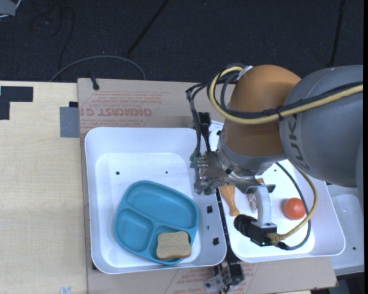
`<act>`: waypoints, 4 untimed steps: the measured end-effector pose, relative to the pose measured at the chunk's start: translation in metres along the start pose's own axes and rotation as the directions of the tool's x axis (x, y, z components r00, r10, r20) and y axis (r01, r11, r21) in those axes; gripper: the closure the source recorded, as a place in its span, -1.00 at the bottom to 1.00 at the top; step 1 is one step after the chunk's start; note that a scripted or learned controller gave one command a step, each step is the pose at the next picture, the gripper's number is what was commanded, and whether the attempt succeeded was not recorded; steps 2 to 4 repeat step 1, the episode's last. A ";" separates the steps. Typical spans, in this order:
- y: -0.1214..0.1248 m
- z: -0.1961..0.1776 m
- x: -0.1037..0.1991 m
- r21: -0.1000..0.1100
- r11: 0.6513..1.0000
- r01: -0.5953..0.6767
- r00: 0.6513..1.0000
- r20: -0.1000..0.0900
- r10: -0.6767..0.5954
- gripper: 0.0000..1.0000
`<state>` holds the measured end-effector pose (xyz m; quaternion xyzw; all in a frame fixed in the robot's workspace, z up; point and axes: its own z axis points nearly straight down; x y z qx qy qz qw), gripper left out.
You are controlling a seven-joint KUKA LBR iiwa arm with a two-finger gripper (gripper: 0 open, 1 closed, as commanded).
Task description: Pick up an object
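Over the seam between bins: my gripper [203, 185], jaw state hidden, I cannot tell.
Left bin [104, 164]: blue divided plate [153, 219] carrying tan bread slice [173, 245].
Right bin [331, 237]: round orange ball [294, 208].

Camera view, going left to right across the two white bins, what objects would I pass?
Blue divided plate → tan sponge-like block sitting on the plate's near right compartment → orange stick-shaped piece in the right bin → small red-orange ball.
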<state>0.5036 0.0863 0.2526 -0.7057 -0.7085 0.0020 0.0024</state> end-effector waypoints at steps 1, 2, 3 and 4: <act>0.000 0.000 -0.002 -0.001 1.000 -0.003 1.000 0.001 0.003 -1.00; 0.000 0.000 -0.002 -0.001 1.000 -0.003 1.000 0.001 0.003 -1.00; 0.000 0.000 -0.002 -0.001 1.000 -0.003 1.000 0.001 0.003 -1.00; 0.000 0.000 -0.002 -0.001 1.000 -0.003 1.000 0.001 0.003 -1.00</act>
